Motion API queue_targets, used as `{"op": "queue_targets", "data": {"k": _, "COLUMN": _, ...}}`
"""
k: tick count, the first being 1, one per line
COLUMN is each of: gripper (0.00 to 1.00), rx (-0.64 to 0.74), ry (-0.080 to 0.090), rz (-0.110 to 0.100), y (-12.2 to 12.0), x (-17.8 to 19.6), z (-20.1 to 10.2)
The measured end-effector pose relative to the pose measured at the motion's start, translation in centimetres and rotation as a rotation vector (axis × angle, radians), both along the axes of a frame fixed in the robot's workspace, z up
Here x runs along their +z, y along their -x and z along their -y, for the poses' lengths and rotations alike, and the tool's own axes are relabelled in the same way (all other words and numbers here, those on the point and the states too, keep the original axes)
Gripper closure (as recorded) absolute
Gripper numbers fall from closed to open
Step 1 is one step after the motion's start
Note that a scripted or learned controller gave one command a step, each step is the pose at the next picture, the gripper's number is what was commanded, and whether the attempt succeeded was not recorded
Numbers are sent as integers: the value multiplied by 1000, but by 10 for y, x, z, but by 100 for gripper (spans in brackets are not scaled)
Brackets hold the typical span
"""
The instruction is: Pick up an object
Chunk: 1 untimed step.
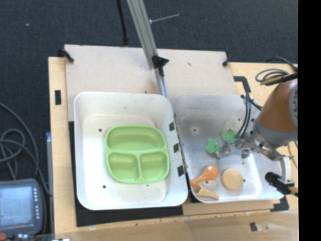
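The right bin (200, 109) holds two small green pieces, one (211, 145) near its middle and one (229, 134) just right of it. Near the front wall lie an orange spoon-like toy (207, 174), a tan round piece (232, 179) and a tan cone (206, 191). My gripper (233, 148) is low in the right bin, right beside the green pieces and just above the tan round piece. The arm's orange band (278, 109) rises behind it. Nothing is visibly held.
The left bin (90, 109) holds a light green divided plate (136, 153). A metal pole (143, 26) slants up from the back where the bins meet. Cables (271, 76) lie on the bench at the right.
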<state>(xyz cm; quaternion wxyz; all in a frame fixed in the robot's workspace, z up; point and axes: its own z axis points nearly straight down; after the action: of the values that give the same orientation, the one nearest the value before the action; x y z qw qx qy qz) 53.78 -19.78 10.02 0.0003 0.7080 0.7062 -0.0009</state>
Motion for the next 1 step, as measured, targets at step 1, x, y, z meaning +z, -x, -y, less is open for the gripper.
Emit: {"op": "queue_targets", "data": {"k": 1, "gripper": 100, "rx": -6, "ry": 0, "rz": 5, "y": -1, "x": 12, "z": 1}}
